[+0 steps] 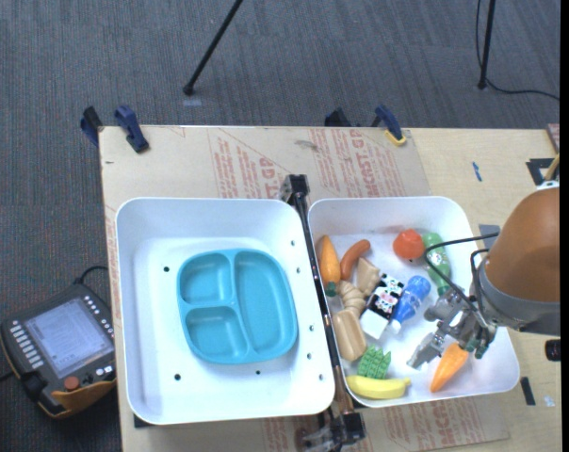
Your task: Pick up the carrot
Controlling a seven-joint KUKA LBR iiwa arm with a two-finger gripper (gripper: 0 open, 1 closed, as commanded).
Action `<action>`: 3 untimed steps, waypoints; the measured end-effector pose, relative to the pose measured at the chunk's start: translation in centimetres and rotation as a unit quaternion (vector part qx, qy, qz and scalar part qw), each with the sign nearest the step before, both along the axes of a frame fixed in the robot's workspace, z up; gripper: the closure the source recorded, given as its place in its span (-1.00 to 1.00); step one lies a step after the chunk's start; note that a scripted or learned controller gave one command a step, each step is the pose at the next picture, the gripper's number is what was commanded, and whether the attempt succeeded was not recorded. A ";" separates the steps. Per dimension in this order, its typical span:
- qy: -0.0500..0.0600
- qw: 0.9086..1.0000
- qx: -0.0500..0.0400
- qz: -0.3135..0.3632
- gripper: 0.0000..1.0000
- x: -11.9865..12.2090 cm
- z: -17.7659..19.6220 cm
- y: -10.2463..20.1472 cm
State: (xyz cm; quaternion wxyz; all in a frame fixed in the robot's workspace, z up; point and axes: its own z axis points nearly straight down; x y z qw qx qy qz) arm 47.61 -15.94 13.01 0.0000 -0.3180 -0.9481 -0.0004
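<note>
The carrot is an orange cone lying in the front right corner of the right bin, thick end up and tip pointing toward the front. My gripper hangs right over its thick end, fingers spread open, one on each side of it. The carrot rests on the bin floor. The grey arm with its orange band comes in from the right and hides part of the bin's right wall.
The right bin also holds a banana, a green block, a blue bottle, a red-orange ball, a sausage and an orange oblong piece. A blue divided plate lies in the left bin.
</note>
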 end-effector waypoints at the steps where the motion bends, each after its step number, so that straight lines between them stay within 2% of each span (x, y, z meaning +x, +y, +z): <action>1: 0.000 0.997 0.000 0.071 -1.00 0.0 -4.3 1.4; 2: -0.001 0.994 -0.001 0.113 -1.00 0.0 2.9 -4.8; 3: 0.000 0.985 0.001 0.175 -1.00 0.0 -4.3 0.2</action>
